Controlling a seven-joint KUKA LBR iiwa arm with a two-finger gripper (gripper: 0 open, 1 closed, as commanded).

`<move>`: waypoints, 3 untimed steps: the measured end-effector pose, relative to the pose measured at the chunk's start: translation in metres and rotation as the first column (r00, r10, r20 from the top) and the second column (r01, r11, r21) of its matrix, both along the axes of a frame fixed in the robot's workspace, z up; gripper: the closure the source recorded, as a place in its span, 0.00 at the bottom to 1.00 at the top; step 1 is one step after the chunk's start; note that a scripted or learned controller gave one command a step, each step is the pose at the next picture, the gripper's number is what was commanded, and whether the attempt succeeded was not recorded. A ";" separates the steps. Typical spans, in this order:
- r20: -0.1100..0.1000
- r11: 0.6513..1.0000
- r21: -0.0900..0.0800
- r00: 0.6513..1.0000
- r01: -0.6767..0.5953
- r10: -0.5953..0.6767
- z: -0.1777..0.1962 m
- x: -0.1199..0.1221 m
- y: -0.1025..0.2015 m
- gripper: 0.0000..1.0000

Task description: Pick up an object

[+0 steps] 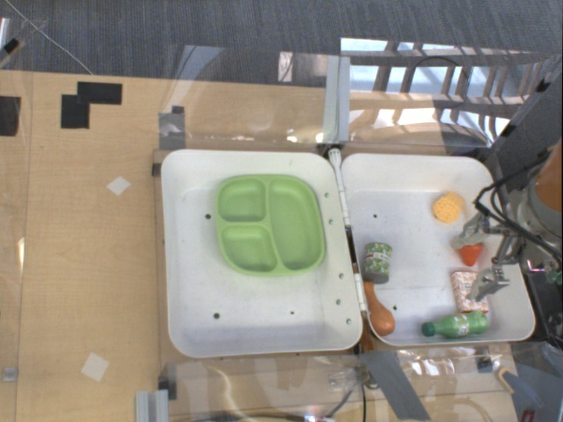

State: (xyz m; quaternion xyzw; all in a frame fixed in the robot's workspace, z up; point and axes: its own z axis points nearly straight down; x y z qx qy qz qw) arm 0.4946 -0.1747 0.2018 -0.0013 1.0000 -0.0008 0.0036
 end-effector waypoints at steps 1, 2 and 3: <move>0.012 0.998 -0.004 0.998 0.059 -0.059 -0.111 0.032 -0.032 0.00; 0.023 0.999 -0.007 0.999 0.049 -0.049 -0.097 0.036 -0.031 1.00; 0.004 0.937 -0.004 0.937 -0.350 0.350 -0.019 0.036 0.009 1.00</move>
